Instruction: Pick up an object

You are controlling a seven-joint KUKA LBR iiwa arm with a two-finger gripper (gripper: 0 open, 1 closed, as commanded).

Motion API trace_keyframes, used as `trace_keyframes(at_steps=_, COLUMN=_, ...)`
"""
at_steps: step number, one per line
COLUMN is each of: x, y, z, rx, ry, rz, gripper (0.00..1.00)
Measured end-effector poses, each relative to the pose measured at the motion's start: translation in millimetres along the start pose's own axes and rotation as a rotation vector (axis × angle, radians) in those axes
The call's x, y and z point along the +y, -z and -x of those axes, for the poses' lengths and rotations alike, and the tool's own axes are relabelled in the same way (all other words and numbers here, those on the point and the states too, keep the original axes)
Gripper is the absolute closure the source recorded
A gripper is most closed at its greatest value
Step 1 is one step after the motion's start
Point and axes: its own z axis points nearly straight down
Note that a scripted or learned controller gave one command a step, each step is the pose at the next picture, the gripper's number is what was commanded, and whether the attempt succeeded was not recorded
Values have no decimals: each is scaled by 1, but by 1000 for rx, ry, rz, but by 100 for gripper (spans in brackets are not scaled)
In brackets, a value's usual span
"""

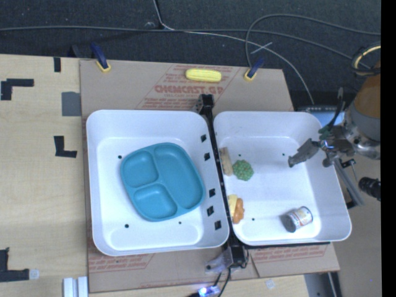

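My end effector, state unclear, hovers by the right bin's right edge; the small can looks light, stiff, slippery: grip its sides.

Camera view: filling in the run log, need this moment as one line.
gripper: over right bin, right side, holding nothing | can, broccoli: in right bin | blue tray: left bin

A robotics lab: a wooden desk marked with black tape, a cardboard sheet held by blue clamps, two white bins joined side by side, and loose cables over dark carpet.
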Motion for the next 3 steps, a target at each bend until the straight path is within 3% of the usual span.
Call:
trace_keyframes(at_steps=1, x=3, y=7, z=0, rx=-3, ry=4, rz=13, gripper=0)
trace_keyframes(at_steps=3, x=3, y=-89, z=8, rx=-2, ry=4, rz=9, gripper=0)
